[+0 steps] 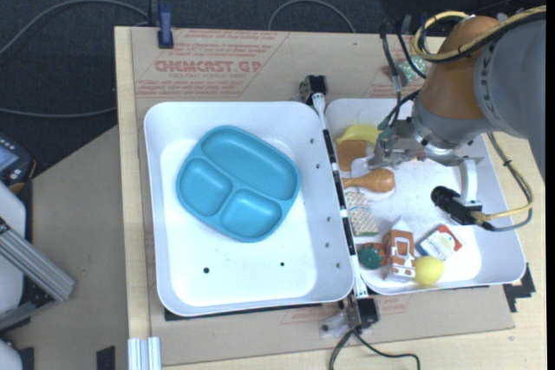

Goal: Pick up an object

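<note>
Arm reaching in from the right, grey body and orange band hanging over the right bin, and the gripper is down low at that bin's left side. Whether the jaws are apart or together, I cannot tell from here; the wrist hides them.

Closest candidate, I'd say, is the tan drumstick-shaped toy. It lies just on the near side of the gripper, almost under it, beside the divider between the bins. Its long axis runs left to right: fat end toward the right, thin end pointing left at the bin wall. To take it, the jaws would want to close across that axis, near to far, after a short drop toward me.

On the far side of the gripper sit a yellow banana-like piece and a brown piece, touching each other. Further toward me lie a patterned cracker-like item, a small green thing, a red-and-white pack and a yellow ball.

Over in the left bin, a blue divided plate lies flat, well apart from the action.
</note>
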### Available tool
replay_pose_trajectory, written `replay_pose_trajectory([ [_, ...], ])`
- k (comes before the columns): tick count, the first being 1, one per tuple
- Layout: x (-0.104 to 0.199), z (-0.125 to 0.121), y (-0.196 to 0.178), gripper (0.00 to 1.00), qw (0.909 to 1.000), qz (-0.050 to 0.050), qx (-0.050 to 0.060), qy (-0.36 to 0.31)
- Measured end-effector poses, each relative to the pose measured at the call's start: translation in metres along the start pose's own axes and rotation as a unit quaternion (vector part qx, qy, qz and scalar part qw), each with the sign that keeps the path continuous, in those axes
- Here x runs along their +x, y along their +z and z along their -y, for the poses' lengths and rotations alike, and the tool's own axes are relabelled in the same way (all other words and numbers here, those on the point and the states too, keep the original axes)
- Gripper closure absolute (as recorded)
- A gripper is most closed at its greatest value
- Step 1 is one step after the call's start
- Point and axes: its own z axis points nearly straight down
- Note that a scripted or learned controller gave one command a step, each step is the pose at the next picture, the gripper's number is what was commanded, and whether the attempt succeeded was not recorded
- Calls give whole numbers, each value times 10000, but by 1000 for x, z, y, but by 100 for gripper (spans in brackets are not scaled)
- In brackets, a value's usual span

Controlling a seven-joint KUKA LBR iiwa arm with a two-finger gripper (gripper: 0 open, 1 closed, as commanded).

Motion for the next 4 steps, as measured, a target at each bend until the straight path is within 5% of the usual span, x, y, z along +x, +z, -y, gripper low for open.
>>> replay_pose_trajectory([
  [1,56,38,-91,100,10000,-5,8,-30],
  [2,53,39,-85,0,10000,3,42,-1],
  [3,-25,39,20,0,10000,11,73,35],
  [4,-10,84,14,0,10000,-1,48,9],
])
